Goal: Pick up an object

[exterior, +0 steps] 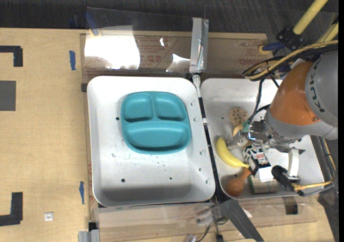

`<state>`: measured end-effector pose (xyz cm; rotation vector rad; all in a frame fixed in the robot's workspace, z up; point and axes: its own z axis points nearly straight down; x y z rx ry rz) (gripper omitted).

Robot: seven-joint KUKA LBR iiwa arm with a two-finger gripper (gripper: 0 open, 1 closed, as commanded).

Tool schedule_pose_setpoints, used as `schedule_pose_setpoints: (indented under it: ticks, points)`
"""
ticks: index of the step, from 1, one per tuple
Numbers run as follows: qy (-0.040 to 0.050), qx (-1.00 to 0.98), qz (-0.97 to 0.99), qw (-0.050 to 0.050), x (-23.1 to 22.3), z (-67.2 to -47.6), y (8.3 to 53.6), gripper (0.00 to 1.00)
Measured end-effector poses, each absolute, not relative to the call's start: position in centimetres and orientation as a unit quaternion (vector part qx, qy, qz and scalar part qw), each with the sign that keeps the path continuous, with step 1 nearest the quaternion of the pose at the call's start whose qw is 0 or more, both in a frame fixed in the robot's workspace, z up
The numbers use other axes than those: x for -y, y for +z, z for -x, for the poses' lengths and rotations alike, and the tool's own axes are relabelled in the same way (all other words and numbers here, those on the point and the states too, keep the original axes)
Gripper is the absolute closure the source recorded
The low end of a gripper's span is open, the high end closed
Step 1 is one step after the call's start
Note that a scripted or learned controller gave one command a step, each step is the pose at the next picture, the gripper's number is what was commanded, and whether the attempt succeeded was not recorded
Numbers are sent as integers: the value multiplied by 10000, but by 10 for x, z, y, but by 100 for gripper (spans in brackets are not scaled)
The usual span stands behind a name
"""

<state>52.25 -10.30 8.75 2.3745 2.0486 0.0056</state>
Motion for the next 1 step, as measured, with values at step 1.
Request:
schedule_pose_setpoints:
  ticks: [1]
  points:
    - [20,-6810,-7323,21,114,-553,87,0]
